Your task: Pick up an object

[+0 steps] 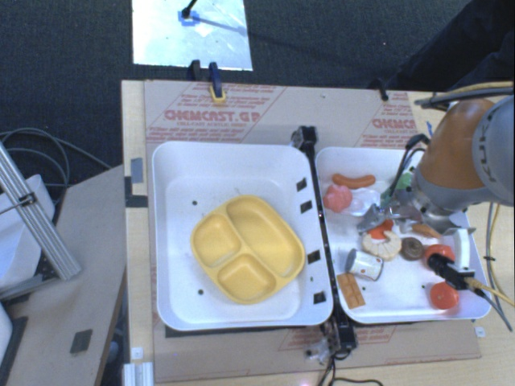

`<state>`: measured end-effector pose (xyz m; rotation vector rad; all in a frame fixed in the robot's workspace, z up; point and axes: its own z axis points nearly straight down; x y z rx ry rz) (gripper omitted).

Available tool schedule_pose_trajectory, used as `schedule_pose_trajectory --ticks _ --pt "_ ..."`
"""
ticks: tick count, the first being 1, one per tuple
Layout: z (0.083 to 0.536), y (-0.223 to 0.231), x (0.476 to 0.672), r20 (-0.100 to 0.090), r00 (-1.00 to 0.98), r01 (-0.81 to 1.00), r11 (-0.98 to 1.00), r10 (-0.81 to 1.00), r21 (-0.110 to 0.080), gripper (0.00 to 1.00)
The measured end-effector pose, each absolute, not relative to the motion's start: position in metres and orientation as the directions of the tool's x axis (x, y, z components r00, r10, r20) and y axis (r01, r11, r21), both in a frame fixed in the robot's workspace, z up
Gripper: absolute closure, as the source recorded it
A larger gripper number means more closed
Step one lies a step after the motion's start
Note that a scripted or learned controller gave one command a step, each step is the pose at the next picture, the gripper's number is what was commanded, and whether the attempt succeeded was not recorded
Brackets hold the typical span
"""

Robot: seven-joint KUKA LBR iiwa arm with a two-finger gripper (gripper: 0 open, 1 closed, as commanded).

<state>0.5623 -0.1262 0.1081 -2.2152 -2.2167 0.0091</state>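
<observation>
The gripper (378, 215) hovers low in the right bin (334, 161), its jaws' spread impossible to tell; the nearest pickable thing, a round cracker-like toy (381, 246), lies just below them, toward the bin's near edge.

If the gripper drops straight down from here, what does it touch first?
Most likely the round cream-coloured toy with red on top, lying right below the gripper in the right bin. Height is hard to judge from this slanted view.
</observation>
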Motion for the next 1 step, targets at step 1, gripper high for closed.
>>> schedule_pose_trajectory --ticks 1 --pt "0.0845 -0.1463 0.6551 -0.003 -0.007 1.0 0.007 1.0 0.008 0.0"
